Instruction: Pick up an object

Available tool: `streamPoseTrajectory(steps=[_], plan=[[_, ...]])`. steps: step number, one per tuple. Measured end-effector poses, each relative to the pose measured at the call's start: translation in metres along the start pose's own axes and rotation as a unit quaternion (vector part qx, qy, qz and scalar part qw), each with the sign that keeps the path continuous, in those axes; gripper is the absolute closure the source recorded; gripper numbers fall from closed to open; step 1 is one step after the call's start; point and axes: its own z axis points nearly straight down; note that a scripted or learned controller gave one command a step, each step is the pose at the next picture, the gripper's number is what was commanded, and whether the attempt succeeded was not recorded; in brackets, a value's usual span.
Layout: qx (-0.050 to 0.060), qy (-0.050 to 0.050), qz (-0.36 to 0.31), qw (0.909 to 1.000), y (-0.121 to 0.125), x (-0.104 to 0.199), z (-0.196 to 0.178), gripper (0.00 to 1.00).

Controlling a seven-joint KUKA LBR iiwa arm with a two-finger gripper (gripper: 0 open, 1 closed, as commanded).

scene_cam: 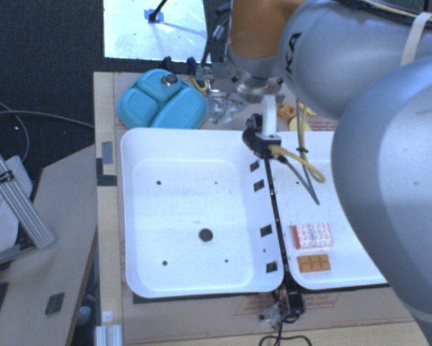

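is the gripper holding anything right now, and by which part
Cannot be told. The gripper sits at the far edge of the bins beside the blue container, and nothing is visibly between its jaws.

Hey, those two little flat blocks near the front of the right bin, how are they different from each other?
The upper block is white with a fine red pattern; the lower block is plain orange-brown with grooves dividing it into squares. The upper block looks slightly larger than the lower block. The upper block lies farther from the bin's front rim, and the lower block sits closer to it. Both are flat, roughly rectangular, lie slightly apart, and rest in the right bin.
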Motion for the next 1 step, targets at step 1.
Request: streamPoseTrajectory(steps=[1], plan=[[0.002,0.002,-0.007,1.0,-0.0126,0.0918,-0.0206,1.0]])
